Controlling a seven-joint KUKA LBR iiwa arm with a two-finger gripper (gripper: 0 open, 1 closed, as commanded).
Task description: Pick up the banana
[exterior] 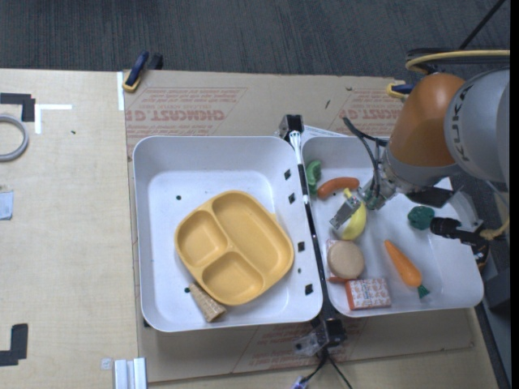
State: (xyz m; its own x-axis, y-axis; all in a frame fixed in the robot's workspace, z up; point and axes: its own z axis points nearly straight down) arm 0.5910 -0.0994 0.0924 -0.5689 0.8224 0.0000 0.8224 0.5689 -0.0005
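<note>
The banana [354,225], short and yellow, lies in the right bin [454,294] near its left wall. My gripper [354,211] reaches down from the right and sits directly on the banana's upper end, touching or nearly touching it. The wrist and its orange band [426,120] hang above the bin's back half and hide part of the floor there. The banana's lower end shows clearly below the gripper.
Close to the banana lie a round tan bun [346,258], an orange-red sausage [336,186] and a small green piece [313,169]. A carrot [403,264], a green toy [422,215] and a red packet [369,293] lie further right. The left bin [154,217] holds a yellow divided plate [234,246].
</note>
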